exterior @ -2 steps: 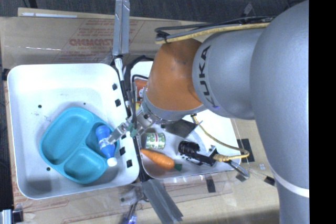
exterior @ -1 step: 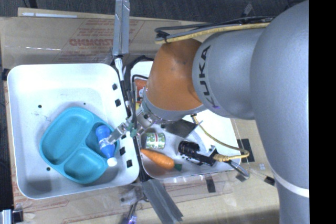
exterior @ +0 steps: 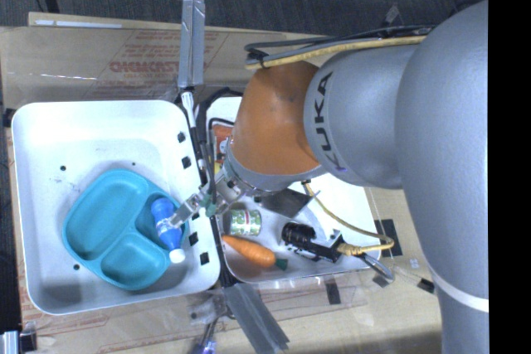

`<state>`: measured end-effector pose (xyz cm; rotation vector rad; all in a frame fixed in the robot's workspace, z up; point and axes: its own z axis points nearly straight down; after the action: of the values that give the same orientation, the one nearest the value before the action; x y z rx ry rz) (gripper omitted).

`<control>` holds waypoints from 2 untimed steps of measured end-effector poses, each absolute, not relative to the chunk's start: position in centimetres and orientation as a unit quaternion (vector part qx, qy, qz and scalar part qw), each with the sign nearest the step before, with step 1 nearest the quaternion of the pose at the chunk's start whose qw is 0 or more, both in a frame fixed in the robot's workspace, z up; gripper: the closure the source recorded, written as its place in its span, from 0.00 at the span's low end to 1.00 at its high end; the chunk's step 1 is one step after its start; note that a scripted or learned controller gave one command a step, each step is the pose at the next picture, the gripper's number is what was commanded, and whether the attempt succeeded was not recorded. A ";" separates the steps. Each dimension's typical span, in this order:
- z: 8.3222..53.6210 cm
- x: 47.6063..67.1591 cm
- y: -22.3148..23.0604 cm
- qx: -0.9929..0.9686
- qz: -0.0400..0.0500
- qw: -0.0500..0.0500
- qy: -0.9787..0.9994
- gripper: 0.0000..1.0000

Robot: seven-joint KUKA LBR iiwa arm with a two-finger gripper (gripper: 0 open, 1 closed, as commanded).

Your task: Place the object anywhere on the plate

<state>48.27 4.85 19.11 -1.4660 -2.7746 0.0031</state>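
Observation:
A blue divided plate point(exterior: 108, 228) lies in the left white bin point(exterior: 58, 137), toward its front. A blue bottle point(exterior: 163, 231) with a white cap rests over the plate's right rim, cap pointing toward the bin's front wall. My gripper point(exterior: 172, 218) reaches across the wall between the bins and sits right on the bottle's upper half, touching or nearly touching it. The orange band of the wrist hangs over the right bin behind it.
In the right bin point(exterior: 353, 199) a green can point(exterior: 246, 221) lies just right of the dividing wall, with an orange carrot point(exterior: 249, 252) in front of it. The arm covers much of that bin's back. Bare floor remains in the left bin's back half.

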 end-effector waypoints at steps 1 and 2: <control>19.1 48.3 4.8 -0.467 0.001 0.002 -0.884 0.00; 19.1 48.3 4.8 -0.467 0.001 0.002 -0.884 0.00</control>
<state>48.27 4.85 19.11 -1.4660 -2.7746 0.0031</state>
